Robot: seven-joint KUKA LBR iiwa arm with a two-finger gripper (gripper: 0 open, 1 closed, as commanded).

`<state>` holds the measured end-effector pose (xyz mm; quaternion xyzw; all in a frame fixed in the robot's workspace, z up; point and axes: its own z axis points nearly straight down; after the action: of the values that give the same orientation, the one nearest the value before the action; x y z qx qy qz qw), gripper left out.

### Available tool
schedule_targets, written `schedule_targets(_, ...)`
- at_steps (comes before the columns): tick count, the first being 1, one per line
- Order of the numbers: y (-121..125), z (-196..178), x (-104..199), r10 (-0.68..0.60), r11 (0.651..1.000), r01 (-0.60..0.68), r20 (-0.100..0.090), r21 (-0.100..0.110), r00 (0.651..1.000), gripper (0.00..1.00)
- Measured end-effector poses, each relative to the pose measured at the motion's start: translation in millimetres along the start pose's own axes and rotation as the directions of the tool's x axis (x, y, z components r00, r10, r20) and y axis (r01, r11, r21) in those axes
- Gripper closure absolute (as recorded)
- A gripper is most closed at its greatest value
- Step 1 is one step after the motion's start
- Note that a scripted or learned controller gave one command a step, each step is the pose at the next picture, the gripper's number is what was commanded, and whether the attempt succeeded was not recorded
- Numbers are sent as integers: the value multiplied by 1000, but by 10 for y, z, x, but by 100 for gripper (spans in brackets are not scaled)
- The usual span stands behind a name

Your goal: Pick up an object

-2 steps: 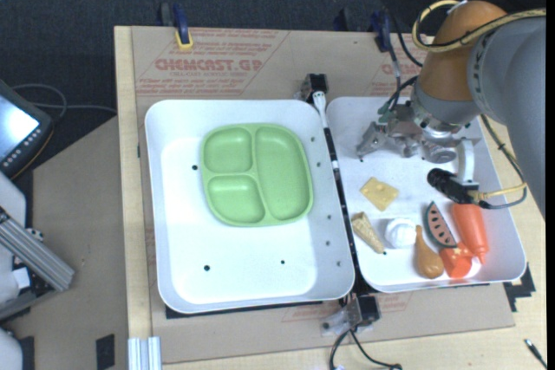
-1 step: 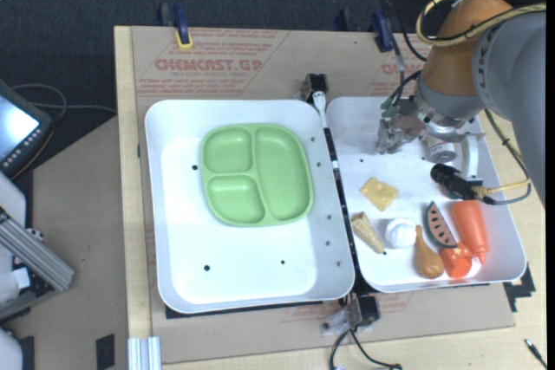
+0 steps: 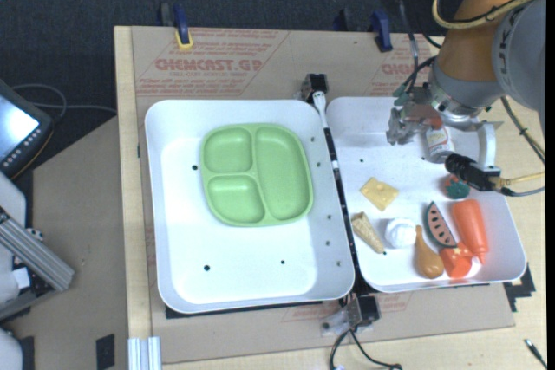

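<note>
Sitting in the left bin (image 3: 173, 212) is a green divided plate (image 3: 257, 173), nothing in its wells. The right bin (image 3: 364, 119) holds a cheese wedge (image 3: 379, 192) at its middle. Below the cheese lie a bread piece (image 3: 368, 231), a white cap (image 3: 401, 232), a drumstick (image 3: 425, 255), a melon slice (image 3: 439, 224) and a carrot (image 3: 473, 226). Above the cheese hangs the gripper (image 3: 401, 127); whether its claw is open, I cannot tell.

left bin (image 3: 173, 273): green divided plate (image 3: 257, 173) centred, margins open | right bin (image 3: 364, 113): far-left corner open; cheese wedge (image 3: 379, 192) mid-floor; toy foods (image 3: 434, 243) crowd the near-right corner
</note>
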<state>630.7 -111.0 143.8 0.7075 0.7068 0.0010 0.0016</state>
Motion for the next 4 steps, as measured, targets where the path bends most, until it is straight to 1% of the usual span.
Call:
schedule_targets(1,50,-644,27,-3,1000,3,1,-6,1000,100)
schedule_targets(2,60,-823,28,-2,1000,2,0,-1,1000,100)
schedule_targets(3,-216,-766,395,-3,1000,3,-2,8,1000,100)
schedule_targets(4,-396,-750,943,-7,1000,7,-3,7,1000,100)
